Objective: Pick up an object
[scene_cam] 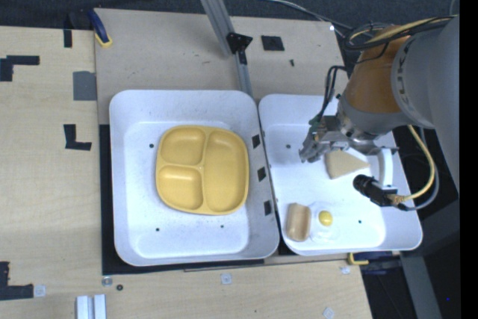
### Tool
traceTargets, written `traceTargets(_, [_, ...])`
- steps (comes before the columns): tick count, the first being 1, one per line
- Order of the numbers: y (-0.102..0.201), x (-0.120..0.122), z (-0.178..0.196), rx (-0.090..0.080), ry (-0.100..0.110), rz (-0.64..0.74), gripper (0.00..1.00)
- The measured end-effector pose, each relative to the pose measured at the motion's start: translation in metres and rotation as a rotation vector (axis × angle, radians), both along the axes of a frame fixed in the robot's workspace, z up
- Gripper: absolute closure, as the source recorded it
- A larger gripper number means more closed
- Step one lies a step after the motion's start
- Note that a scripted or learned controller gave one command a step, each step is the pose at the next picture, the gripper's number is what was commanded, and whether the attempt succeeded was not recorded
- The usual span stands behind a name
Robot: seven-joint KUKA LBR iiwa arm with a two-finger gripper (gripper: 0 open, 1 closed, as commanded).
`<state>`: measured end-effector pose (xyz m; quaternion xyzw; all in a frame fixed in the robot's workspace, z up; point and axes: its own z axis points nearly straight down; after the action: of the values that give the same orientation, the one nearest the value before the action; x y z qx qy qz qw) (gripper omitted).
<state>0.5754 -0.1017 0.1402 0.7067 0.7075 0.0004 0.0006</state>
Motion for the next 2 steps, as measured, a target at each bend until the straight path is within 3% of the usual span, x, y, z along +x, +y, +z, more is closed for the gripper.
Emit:
traceTargets(1, [-0.005, 0.008, 0.048, -0.001, -0.002, 0.0, 1.0])
traceTargets(2, [-0.006, 0.002, 0.093, 0.0, -0.002, 0.0, 1.0])
